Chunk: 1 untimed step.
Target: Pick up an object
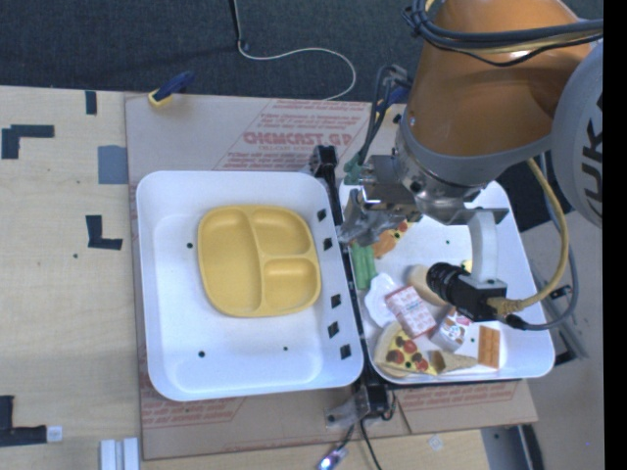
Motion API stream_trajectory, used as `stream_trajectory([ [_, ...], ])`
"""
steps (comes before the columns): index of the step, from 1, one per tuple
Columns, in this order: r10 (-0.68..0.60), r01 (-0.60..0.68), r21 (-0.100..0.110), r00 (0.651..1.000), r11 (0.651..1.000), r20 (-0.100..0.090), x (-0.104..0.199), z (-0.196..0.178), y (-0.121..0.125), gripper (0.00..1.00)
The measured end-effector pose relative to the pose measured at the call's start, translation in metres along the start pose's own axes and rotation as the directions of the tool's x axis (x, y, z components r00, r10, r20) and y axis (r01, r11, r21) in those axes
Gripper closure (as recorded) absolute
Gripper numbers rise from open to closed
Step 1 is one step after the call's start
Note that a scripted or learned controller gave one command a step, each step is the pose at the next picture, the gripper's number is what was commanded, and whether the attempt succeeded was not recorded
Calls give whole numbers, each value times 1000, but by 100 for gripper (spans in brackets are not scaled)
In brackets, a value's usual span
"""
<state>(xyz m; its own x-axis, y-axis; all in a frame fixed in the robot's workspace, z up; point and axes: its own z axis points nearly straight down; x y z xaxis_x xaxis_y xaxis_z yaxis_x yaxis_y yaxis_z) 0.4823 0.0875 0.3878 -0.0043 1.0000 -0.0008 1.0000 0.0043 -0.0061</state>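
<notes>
Cardboard (284, 130) underlies two white bins on the bench. Left bin (167, 262) holds a yellow divided plate (260, 260). Right bin (524, 355) holds a pizza slice toy (407, 351), a green piece (362, 265) and small packets. Gripper (367, 225) hangs over the right bin's far-left corner, just above the green piece; whether its jaws are open or closed cannot be told.

Bright, even overhead light; soft shadows. Mild glare on orange band (495, 62) & left bin (167, 262). Focus slightly soft, esp. small items.
</notes>
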Motion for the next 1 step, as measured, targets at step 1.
stream_trajectory([
  [1, 8, -8, 0, 1000, 1000, 1, -41, 46, 1, 100],
])
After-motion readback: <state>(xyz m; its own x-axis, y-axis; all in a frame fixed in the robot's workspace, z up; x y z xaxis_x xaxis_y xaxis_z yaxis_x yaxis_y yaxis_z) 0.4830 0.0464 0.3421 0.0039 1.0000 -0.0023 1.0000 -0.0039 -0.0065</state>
